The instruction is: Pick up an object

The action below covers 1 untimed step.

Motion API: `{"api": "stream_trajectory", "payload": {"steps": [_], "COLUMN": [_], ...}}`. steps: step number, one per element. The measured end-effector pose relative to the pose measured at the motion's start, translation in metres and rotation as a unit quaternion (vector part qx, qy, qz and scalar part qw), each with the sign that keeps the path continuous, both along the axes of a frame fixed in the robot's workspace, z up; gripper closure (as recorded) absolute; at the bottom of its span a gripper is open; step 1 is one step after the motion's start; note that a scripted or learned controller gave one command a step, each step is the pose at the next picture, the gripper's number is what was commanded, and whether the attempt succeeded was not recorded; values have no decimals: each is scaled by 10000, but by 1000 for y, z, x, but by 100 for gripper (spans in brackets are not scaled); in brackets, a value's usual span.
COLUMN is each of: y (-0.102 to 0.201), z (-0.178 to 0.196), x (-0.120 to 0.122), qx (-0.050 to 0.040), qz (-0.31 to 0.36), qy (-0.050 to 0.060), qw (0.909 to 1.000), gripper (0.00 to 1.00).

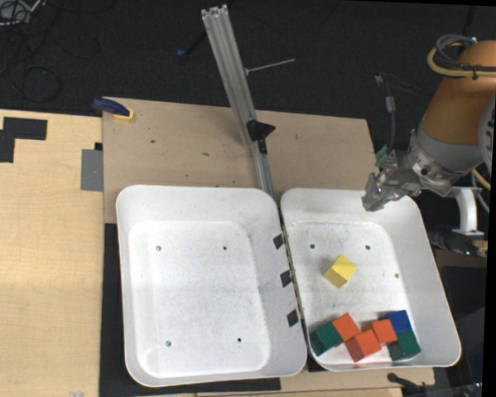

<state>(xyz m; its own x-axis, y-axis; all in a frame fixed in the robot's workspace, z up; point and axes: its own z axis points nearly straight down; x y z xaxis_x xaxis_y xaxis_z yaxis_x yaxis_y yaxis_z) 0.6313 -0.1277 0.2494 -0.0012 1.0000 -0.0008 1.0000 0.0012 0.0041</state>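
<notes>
Over the right bin's (428,244) far rim hangs the pincer (379,197).

the scene is evenly and fairly brightly lit from above, so the two white bins (200,286) come out nearly blown out, with a soft grey shading along the left bin's inner left wall and only short shadows beside the blocks (365,334). the backdrop behind the bench (46,249) falls off to near black. the picture is slightly soft and grainy, with fine detail smeared.
</notes>
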Motion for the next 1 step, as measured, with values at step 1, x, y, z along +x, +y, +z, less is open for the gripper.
{"api": "stream_trajectory", "payload": {"steps": [1], "y": [50], "z": [0], "x": [-30], "qx": [16], "qz": [12], "qy": [40], "qw": [10000], "gripper": [100]}}
